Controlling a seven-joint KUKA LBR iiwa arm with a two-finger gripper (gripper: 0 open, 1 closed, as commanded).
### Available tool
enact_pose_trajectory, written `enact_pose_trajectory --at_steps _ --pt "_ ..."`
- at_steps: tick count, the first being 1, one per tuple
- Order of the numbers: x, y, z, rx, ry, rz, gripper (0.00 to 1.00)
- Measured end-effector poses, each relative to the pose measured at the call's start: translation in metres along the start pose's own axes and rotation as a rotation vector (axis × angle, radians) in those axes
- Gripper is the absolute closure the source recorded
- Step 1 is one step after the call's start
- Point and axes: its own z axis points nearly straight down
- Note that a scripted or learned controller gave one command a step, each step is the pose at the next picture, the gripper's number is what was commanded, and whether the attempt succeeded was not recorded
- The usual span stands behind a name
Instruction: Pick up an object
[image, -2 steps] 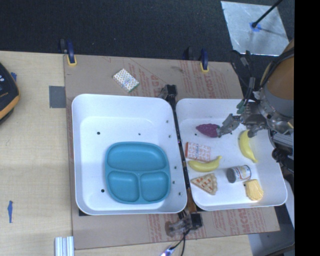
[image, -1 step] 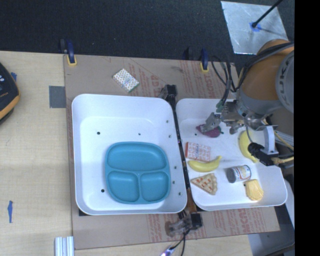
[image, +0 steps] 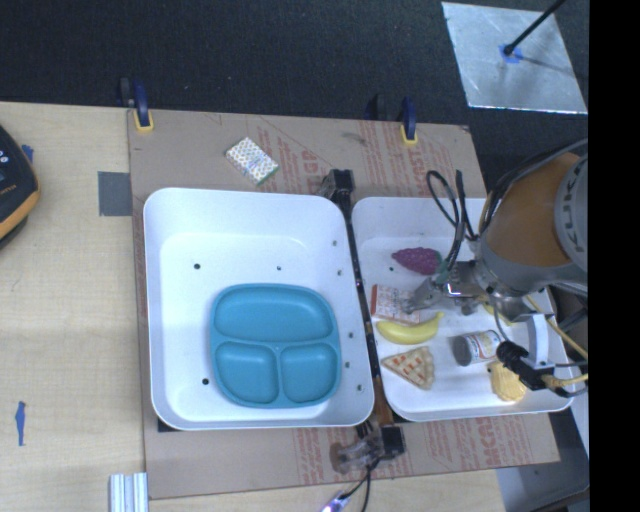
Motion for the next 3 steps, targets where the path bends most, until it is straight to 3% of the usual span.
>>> enact_pose_trajectory --at_steps 1,2,3 --pt "0.030 0.073 -0.001 -0.006 -0.004 0.000 0.00" --pt "0.022 0.108 0.003 0.004 0.000 0.000 0.00" --pt "0.013 0.107 0.000 0.004 -0.001 0.001 0.00"
